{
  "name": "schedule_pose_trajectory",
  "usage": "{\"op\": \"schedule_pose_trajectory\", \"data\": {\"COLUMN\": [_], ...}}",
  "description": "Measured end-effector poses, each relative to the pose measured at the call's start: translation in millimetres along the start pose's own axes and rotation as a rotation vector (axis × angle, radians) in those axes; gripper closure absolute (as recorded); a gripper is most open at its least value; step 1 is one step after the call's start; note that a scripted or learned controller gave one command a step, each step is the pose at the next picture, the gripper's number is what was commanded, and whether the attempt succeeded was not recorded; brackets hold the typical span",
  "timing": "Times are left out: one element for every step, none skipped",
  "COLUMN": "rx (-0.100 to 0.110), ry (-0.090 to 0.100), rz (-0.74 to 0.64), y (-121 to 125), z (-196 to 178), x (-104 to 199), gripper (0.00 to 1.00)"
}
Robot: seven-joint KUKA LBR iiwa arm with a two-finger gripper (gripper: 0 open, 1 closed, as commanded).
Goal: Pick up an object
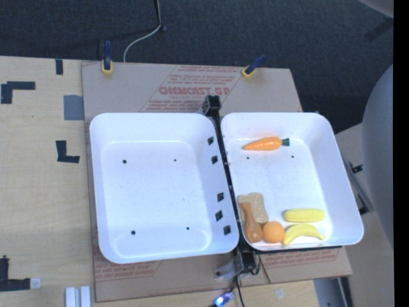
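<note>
Carrot (262, 144) sits at 12 o'clock in the right bin (332, 139); bananas (303, 233), orange (273, 233), maybe bread (252, 211) huddle around 6. Gripper state: can't tell.

2 white bins (96, 171) sit side by side on a brown cardboard sheet (192, 88) with red printing along its far part. 2 clamps pin that sheet's far edge, a blue-and-yellow one at the left (106, 56) and another at the right (253, 64). A white cable (146, 34) snakes off over the dark floor beyond. Black clips (219, 197) run down the seam between the bins. Left of the sheet, the pale wooden bench (38, 190) carries dark tape marks (64, 151).
</note>
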State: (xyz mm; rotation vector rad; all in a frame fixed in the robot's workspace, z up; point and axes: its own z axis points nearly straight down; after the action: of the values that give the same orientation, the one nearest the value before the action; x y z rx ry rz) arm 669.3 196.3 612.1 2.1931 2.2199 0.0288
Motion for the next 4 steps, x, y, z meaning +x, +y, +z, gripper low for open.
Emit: {"op": "schedule_pose_trajectory", "data": {"rx": [-0.017, -0.037, -0.061, -0.087], "ry": [0.003, 0.007, 0.011, 0.017], "rz": [0.000, -0.001, -0.002, -0.004], "y": [2, 3, 6, 8], "z": [-10, -19, -29, -39], "x": [1, 3, 4, 6], "gripper": [1.00, 1.00, 1.00, 1.00]}}
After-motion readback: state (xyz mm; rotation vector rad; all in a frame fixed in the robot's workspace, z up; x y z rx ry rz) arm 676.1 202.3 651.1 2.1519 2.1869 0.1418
